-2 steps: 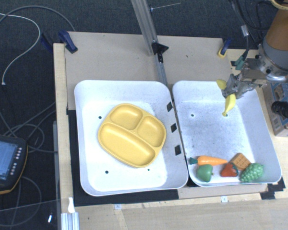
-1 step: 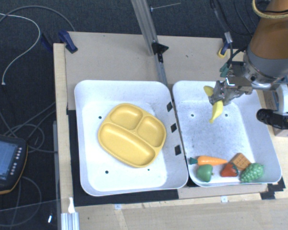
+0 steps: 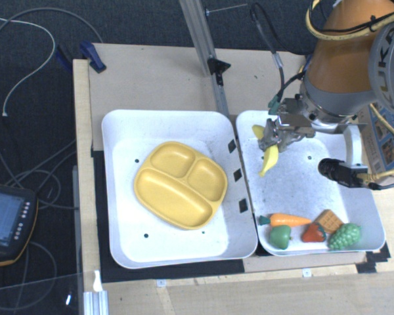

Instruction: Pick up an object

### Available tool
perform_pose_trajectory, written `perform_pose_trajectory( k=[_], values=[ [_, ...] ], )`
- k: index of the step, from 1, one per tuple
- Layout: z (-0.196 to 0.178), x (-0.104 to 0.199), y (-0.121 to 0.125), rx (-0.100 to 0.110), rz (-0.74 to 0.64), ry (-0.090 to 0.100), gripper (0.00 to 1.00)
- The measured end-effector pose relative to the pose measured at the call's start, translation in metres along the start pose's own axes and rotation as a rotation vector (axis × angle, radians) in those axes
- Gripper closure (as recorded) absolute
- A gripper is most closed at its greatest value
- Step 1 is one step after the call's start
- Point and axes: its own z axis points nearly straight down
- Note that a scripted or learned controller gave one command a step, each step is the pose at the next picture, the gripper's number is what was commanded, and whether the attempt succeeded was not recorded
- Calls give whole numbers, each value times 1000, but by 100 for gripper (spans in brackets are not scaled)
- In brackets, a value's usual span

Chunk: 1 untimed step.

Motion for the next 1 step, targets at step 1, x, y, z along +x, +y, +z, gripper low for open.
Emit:
perform_pose_trajectory(
  k=[1],
  values=[
    [4, 49, -24, 0, 0, 0, 100]
  ],
)
